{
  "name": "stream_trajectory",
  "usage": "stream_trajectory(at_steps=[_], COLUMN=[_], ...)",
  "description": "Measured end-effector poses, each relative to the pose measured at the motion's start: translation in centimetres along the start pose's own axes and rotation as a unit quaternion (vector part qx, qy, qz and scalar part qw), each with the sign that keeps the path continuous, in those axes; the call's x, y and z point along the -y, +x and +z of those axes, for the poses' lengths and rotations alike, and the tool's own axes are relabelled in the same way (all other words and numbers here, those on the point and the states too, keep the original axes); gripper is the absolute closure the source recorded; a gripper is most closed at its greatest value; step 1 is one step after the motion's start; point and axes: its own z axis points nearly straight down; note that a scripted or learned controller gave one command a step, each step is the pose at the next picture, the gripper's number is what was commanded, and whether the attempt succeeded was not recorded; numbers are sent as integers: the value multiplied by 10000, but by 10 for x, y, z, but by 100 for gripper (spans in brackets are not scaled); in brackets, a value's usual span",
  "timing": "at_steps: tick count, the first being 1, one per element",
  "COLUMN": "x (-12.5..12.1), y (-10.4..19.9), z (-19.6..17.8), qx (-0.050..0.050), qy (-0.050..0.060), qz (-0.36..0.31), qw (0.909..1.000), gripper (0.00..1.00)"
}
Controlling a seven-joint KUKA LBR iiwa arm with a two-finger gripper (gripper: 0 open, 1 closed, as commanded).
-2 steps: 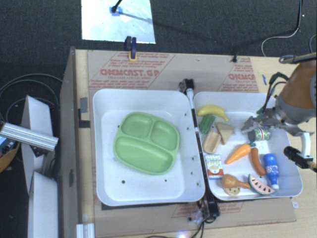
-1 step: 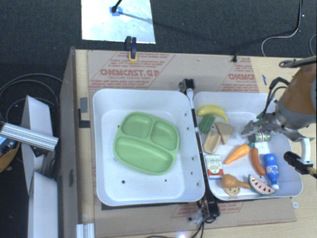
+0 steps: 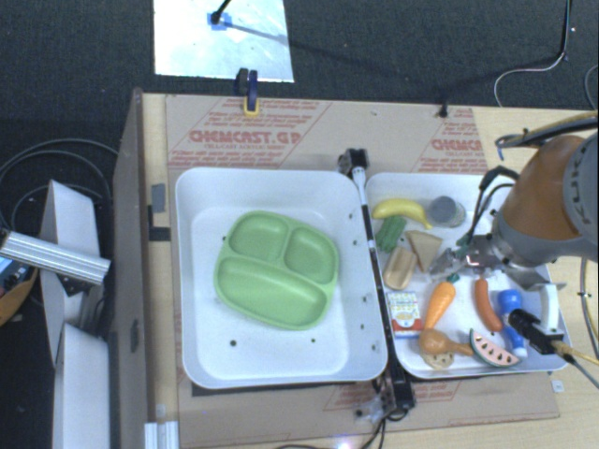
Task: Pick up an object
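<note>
Toy food is lying scattered across the right white bin (image 3: 547, 368), and nothing singles out one piece as the pick. A yellow banana (image 3: 401, 210) is resting at the far left of that bin, with a green pepper-like piece (image 3: 390, 233) just near of it against the left wall. A grey round can (image 3: 446, 211) is sitting right of the banana. Two tan bread-like wedges (image 3: 412, 255) are lying toward the middle. An orange carrot (image 3: 439, 303) is pointing toward the near side, and a small white carton with red print (image 3: 403, 310) is lying left of it. A brown pear-shaped piece (image 3: 437, 344) is sitting at the near edge, a watermelon slice (image 3: 492, 349) is lying right of it, a red-orange sausage shape (image 3: 483, 302) is lying far of the slice, and a blue piece (image 3: 509, 301) is sitting further right.

The gripper (image 3: 465, 255) is hanging over the middle of this bin, close to the bread wedges and the carrot's top; how wide its claw is standing, and whether it has hold of anything, I cannot tell. The grey and orange arm (image 3: 552, 199) is reaching in from the right.

The left white bin (image 3: 201, 213) is holding a green divided plate (image 3: 276, 267). Both bins are sitting on a cardboard sheet with red print (image 3: 243, 124).
</note>
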Motion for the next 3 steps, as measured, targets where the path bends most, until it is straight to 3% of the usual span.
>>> stream_trajectory(at_steps=[1, 2, 3], x=[37, 36, -58], y=[37, 41, 78], z=[8, -1, -94], qx=[-17, -87, -77], qy=[95, 134, 78], qz=[12, -17, -55], qw=[10000, 9999, 9999], gripper=[0, 100, 100])
